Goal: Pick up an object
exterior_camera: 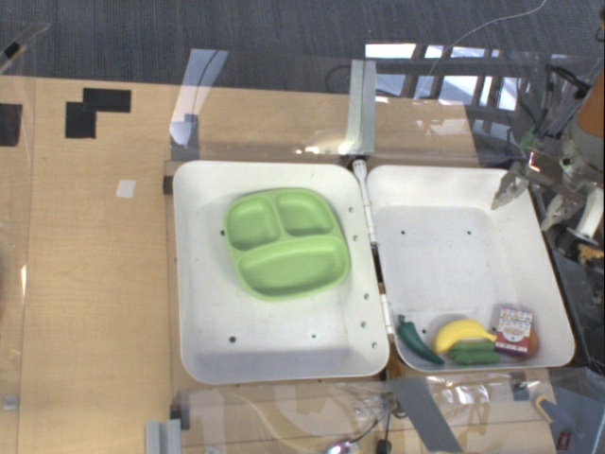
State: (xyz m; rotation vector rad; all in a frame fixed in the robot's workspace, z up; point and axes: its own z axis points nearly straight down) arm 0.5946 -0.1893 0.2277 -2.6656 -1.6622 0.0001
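Observation:
Along the front edge of the right bin [454, 244] lie a dark green pepper [417, 340], a yellow banana [462, 331], a green vegetable [474, 353] and a small red-and-white packet [515, 328]. My gripper [532, 201] hangs over the bin's far right edge, well behind these objects. Its two fingers [509, 189] are open and spread apart, with nothing between them.
A green divided plate [286, 242] sits in the middle of the left bin [203, 329]. A metal rail [362, 112] stands behind the seam between the bins. Cables and grey brackets [425, 419] lie along the bench's front edge.

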